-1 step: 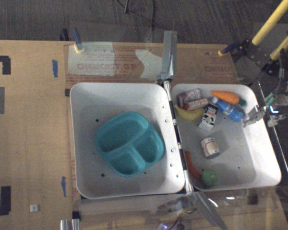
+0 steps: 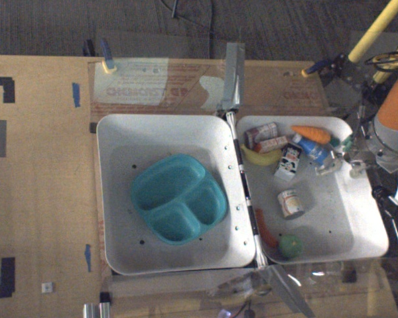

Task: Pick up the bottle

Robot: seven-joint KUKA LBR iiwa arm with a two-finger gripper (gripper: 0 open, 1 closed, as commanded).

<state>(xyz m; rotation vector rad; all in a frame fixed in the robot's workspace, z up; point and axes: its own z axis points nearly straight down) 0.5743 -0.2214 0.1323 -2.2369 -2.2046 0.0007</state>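
A small blue bottle (image 2: 312, 148) with a white cap lies in the right bin (image 2: 358, 237), near its far edge, just in front of an orange carrot (image 2: 312, 134). My gripper (image 2: 340, 164) hangs over the right side of that bin, close to the bottle's right end and slightly nearer the camera. The arm with its orange band (image 2: 393, 106) comes in from the right edge. Nothing is visibly held.
The right bin also holds a white and black carton (image 2: 288, 161), a banana (image 2: 259, 156), two cans (image 2: 263, 136), a small tin (image 2: 290, 203), a green ball (image 2: 291, 246) and a red pepper (image 2: 265, 228). A teal divided plate (image 2: 179, 199) lies in the left bin (image 2: 119, 144).
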